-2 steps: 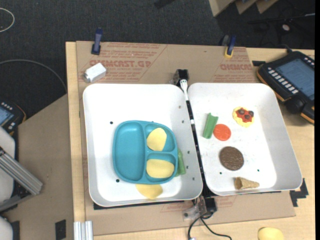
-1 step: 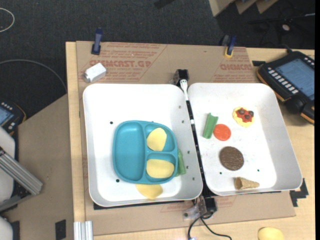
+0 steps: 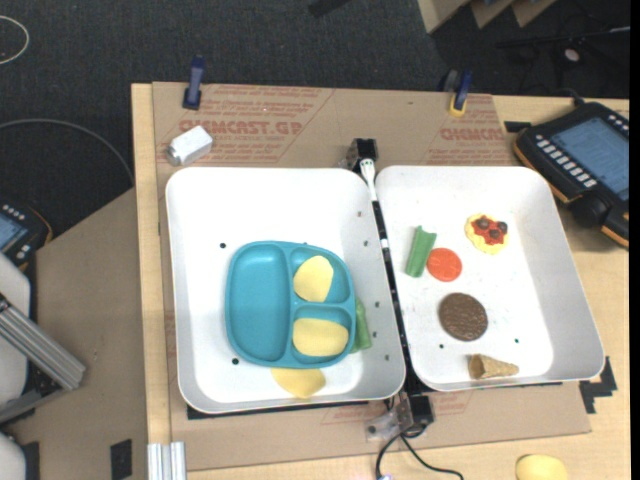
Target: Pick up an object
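- Two shallow white bins sit side by side on the counter (image 3: 300,118): the left bin (image 3: 200,228) at mid-frame left, the right bin (image 3: 530,228) at mid-frame right, their inner rims touching.
- In the left bin lies a blue divided tray (image 3: 258,303). A yellow piece (image 3: 313,279) fills its upper right compartment and another yellow piece (image 3: 320,337) its lower right one.
- A third yellow piece (image 3: 298,379) lies in the bin just below the tray, and a green sliver (image 3: 362,328) shows at the tray's right edge.
- In the right bin, a green stick (image 3: 419,251) lies tilted, just beside an orange disc (image 3: 444,264).
- A yellow pizza-like toy (image 3: 487,233) lies toward the upper right of that bin.
- A brown round cookie (image 3: 463,316) lies below the disc, and a tan wedge (image 3: 491,367) near the lower rim.
- The state of the pincer cannot be told.
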### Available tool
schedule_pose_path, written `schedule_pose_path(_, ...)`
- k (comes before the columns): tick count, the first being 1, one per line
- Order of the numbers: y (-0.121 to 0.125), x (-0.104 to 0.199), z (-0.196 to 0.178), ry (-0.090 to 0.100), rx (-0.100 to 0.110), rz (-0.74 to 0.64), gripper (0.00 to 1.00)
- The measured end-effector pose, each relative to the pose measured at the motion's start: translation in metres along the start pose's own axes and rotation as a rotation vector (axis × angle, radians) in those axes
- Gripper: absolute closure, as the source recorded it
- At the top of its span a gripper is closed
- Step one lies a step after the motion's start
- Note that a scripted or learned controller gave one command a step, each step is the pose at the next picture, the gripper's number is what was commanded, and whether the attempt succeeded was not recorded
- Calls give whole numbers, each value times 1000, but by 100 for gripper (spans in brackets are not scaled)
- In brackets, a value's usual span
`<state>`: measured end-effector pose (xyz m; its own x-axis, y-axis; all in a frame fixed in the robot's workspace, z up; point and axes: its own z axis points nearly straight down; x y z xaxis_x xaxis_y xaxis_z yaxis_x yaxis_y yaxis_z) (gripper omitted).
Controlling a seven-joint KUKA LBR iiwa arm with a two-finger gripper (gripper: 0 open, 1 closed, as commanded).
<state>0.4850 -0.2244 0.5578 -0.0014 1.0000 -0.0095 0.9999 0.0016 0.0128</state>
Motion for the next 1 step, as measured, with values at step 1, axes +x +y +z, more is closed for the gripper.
schedule_pose_path(1,-9,3,148,15,27,3,100)
